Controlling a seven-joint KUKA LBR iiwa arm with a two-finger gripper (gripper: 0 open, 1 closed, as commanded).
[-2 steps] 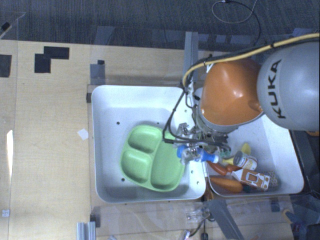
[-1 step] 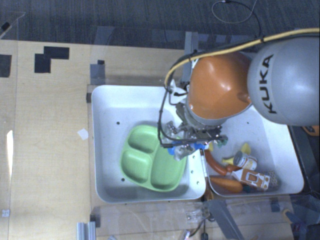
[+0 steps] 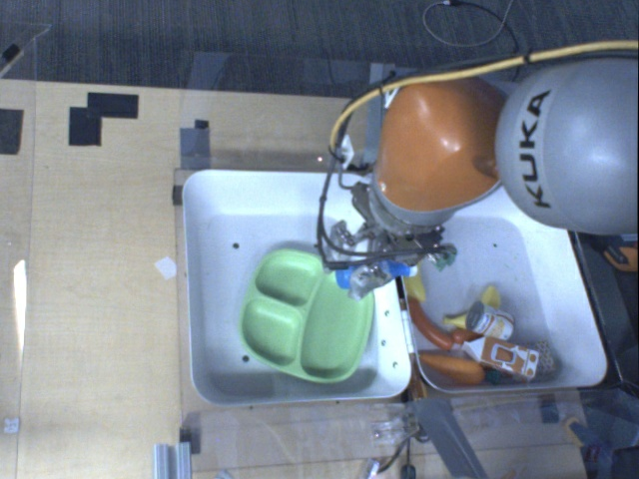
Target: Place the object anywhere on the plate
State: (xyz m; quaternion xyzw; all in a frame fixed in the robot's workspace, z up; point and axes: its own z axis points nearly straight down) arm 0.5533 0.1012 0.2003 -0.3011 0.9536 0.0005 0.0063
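— Where is the gripper [image 3: 371, 272]?
— At the right rim of the green divided plate [image 3: 305, 314], which lies in the left bin [image 3: 215, 228]. Something blue [image 3: 344, 280] shows beside it.
— The right bin [image 3: 539, 252]?
— An orange carrot-like piece [image 3: 431, 329], a can [image 3: 487, 320], a small printed box [image 3: 511, 357].

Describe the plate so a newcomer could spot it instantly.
Look at the left bin of the two white ones. The plate lies in it, beside the gripper. It is pale green and divided into three compartments, unlike the small items in the right bin.
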